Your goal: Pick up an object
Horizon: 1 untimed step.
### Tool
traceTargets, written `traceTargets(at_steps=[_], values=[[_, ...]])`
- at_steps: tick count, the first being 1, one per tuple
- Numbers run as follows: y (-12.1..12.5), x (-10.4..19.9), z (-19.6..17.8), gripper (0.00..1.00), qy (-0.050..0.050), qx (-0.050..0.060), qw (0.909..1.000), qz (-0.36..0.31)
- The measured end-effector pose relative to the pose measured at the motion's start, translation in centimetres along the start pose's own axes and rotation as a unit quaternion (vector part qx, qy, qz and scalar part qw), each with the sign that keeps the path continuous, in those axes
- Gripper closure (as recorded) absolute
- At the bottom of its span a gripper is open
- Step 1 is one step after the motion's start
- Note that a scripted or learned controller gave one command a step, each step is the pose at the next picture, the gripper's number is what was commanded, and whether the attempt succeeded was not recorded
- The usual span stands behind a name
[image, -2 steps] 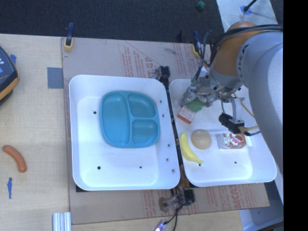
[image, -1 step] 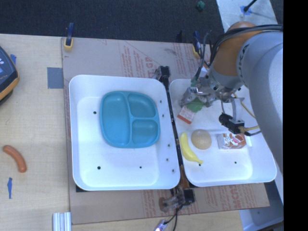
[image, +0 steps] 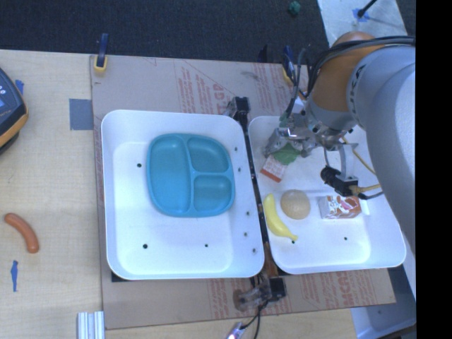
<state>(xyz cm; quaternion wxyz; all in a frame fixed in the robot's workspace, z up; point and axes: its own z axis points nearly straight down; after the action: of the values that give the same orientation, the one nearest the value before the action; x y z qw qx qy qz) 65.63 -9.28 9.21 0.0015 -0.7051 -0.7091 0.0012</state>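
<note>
Objects for picking lie in the right bin (image: 381, 256). Going left to right: a sausage (image: 22, 232) lies on the desk (image: 49, 189), a blue divided plate (image: 191, 174) sits in the left bin (image: 120, 260), then a banana (image: 277, 219), a small packet (image: 273, 168), a round bun (image: 295, 205) and a printed packet (image: 340, 206). The claw (image: 288, 141) hovers at the right bin's far left corner, just over the small packet; whether it is spread I cannot tell.
</note>
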Motion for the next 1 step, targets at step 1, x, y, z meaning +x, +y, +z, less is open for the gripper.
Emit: traceTargets(at_steps=[1], values=[[-1.04, -0.22, 0.03, 0.00, 0.000, 0.000, 1.0000, 0.001]])
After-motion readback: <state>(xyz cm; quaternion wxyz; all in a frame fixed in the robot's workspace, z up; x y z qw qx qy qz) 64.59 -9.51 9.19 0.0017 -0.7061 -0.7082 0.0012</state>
